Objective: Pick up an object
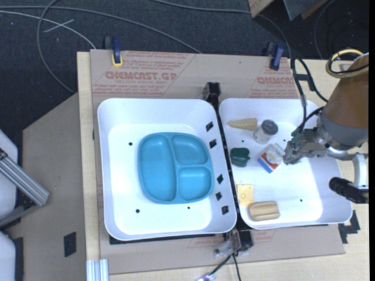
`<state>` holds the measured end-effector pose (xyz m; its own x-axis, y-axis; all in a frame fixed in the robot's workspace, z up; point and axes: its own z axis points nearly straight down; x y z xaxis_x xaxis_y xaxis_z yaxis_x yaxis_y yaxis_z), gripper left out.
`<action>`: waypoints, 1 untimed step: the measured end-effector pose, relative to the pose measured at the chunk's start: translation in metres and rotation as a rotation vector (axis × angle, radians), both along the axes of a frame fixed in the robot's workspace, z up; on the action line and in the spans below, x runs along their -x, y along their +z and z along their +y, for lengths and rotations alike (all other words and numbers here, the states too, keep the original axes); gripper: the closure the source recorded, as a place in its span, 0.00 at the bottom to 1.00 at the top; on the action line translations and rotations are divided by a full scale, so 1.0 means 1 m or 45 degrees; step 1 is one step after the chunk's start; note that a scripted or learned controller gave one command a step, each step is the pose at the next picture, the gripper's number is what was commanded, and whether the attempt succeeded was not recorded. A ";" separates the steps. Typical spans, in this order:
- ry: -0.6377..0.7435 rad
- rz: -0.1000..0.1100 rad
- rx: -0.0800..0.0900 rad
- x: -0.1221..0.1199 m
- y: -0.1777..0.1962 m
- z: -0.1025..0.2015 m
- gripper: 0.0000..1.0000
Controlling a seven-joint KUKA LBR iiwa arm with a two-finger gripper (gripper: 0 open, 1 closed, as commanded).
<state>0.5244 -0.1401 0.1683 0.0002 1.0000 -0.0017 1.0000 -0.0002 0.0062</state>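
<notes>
place: robotics lab | evidence: clamped board (146, 69) (printed protective film), loose cables (70, 16), paired white bins (111, 127)

A: Landmark, the blue divided plate (175, 167), lying flat in the left bin (111, 157).

B: Right of the plate, in the right bin (316, 198): green piece (239, 155) nearest, tan wedge (243, 123) and small jar (265, 130) beyond, red-white-blue packet (270, 157) farther right.

A: End effector (291, 155)?

B: Low, just beside the packet's far edge. Yellow card (244, 194) and tan block (263, 210) sit right of the plate's near corner.

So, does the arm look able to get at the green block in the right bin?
Probably yes: the green block lies apart from its neighbours, open from above, and the tool is close by in the same bin.
</notes>
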 end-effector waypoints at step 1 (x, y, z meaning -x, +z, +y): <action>0.001 0.000 0.000 0.001 0.044 -0.004 1.00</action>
